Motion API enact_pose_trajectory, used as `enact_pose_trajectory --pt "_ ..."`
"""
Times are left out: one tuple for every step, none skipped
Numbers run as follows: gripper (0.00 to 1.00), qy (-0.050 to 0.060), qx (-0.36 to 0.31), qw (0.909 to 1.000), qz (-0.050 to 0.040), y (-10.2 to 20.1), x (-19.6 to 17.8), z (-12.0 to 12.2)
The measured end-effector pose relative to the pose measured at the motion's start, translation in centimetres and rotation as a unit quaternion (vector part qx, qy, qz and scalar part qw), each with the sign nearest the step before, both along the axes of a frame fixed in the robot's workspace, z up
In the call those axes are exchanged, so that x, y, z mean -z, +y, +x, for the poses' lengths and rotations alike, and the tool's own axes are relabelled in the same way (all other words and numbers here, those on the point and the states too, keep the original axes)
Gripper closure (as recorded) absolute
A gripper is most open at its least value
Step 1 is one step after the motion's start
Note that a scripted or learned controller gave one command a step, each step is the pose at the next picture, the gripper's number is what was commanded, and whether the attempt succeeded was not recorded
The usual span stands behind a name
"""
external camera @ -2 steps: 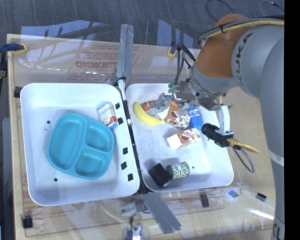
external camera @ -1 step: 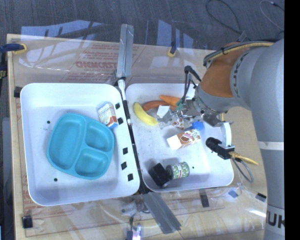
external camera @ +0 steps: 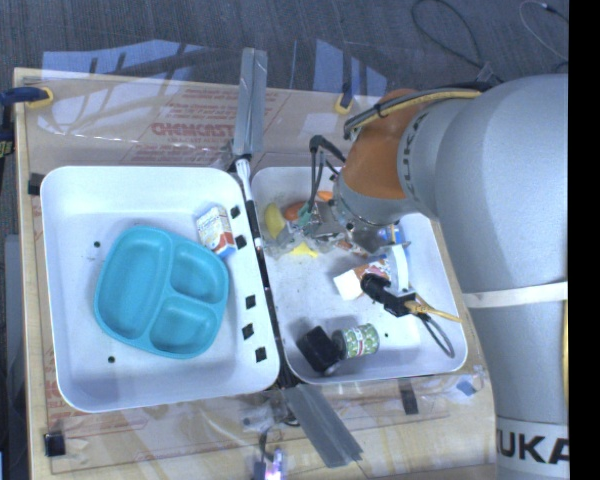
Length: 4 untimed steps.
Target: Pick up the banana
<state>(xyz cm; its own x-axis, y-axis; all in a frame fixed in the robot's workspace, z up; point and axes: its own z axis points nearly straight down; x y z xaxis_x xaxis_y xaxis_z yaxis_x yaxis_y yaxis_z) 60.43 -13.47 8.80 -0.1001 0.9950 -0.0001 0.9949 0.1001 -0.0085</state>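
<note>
Right bin [external camera: 435, 353]: banana [external camera: 274, 220] at its left wall, long axis top-to-bottom; jaws' state unclear.

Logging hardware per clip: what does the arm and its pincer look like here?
The bulky, rounded light-grey KUKA arm has an orange band above the wrist and black "KUKA" lettering near its base. A yellow cable and a thin black cable run beside the band. The dark metallic pincer is cluttered; finer detail is unclear.
</note>
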Motion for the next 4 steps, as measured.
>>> enact_pose_trajectory --pt "0.0 -0.004 0.006 1.0 -0.0042 0.52 -0.41 5.23" --pt "1.0 0.002 0.001 1.0 -0.0011 0.93 -0.87 5.1" --pt "0.0 0.002 0.001 1.0 -0.0011 0.93 -0.86 5.09" --pt "1.0 0.007 -0.001 1.0 -0.0006 1.01 -1.35 4.97"
